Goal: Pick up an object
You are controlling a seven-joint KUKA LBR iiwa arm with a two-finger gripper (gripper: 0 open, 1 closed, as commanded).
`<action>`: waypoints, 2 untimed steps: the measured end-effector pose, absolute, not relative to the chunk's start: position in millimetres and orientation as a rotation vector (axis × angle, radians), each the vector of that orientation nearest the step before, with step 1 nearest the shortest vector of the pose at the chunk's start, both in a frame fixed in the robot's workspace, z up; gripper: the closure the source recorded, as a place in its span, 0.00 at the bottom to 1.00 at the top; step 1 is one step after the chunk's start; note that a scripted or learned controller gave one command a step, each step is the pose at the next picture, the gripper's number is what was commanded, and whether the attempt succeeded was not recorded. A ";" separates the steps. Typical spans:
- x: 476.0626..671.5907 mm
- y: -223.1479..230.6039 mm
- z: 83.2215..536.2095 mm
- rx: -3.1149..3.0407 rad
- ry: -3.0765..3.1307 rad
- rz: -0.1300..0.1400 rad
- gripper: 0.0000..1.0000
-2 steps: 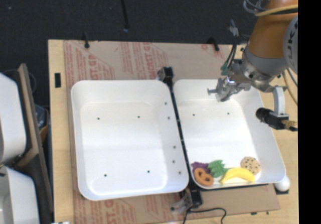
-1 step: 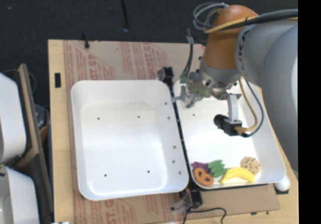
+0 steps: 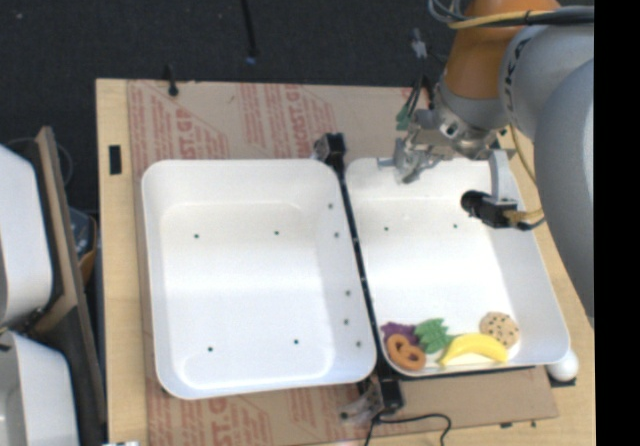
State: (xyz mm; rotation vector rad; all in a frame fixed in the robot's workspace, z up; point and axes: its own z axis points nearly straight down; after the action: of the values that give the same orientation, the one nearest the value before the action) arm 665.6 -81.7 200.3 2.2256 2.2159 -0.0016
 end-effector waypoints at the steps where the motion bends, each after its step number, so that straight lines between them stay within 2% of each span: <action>1: 655.5 -16.4 200.9 2.217 2.226 0.002 1.00; 2: 674.6 -68.2 255.0 2.222 2.214 0.004 1.00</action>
State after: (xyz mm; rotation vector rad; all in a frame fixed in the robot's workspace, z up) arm 674.6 -68.2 255.0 2.2223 2.2140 0.0043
